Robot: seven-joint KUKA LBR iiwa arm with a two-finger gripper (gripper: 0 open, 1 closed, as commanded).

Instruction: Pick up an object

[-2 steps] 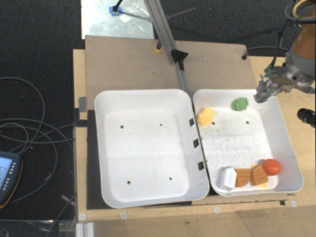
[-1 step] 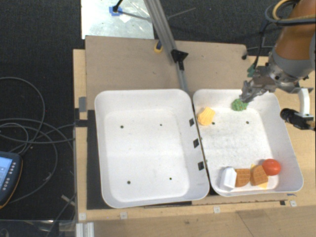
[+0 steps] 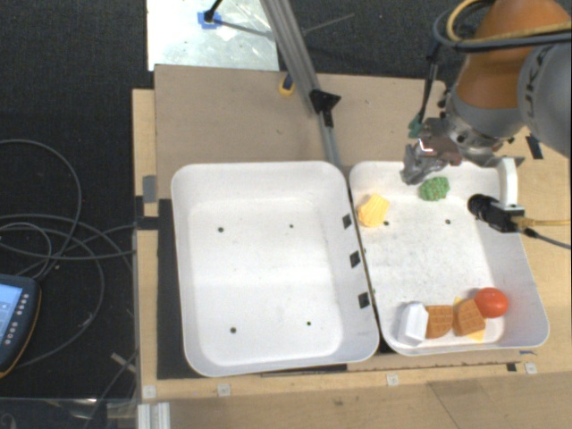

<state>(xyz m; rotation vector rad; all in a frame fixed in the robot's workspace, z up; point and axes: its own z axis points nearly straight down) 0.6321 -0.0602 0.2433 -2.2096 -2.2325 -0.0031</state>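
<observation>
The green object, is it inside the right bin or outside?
Inside: the green object lies on the right bin floor near its far rim, beside the gripper.

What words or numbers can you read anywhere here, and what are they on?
None can be read.
The handheld screen at the left edge glows, but its text is too small and blurred.
The gripper, the toy foods and both bins carry no writing that can be made out.

Small green bushy object (image 3: 434, 189) lies at right bin's (image 3: 465, 257) far edge.
</observation>
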